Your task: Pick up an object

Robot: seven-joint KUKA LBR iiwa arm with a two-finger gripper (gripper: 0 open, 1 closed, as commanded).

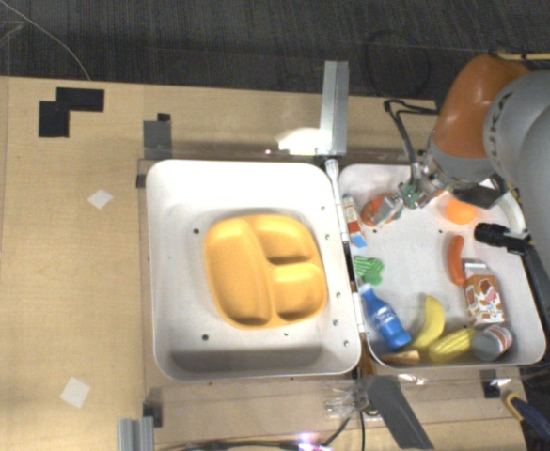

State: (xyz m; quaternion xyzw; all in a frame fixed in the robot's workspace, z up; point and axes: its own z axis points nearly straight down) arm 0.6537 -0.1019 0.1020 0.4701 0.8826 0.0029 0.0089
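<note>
Task's thing: no single object is singled out; the pickable clutter all lies in the right bin [534, 338], below and to the left of the gripper [414, 194].
Nearest object: a red and white can-like item [380, 209] lies tilted just left of and a little below the gripper, close to the fingertips but not between them.
Gripper: it hangs over the upper middle of the right bin; whether it is released or clenched I cannot tell, since the tip is small and blurred.
Orange ball [461, 211]: just right of the gripper, partly under the arm [500, 120].
Red sausage shape [456, 257]: below and right of the gripper, upright along the bin floor.
Carton [482, 296]: further down on the same side, touching the sausage's lower end.
Green toy [369, 270]: below and left of the gripper, beside the dividing wall.
Blue bottle [384, 317]: further below, slanting toward the near wall.
Bananas [441, 331]: well below the gripper, beside the blue bottle; a grey can [492, 343] lies at their right.
In the way: the arm's bulk covers the bin's upper right corner.
Open room: bare white floor lies directly below the gripper, between the green toy and the sausage.
Left bin [171, 280]: well to the left, holding a yellow divided tray [263, 269] with bare floor all round it.
</note>
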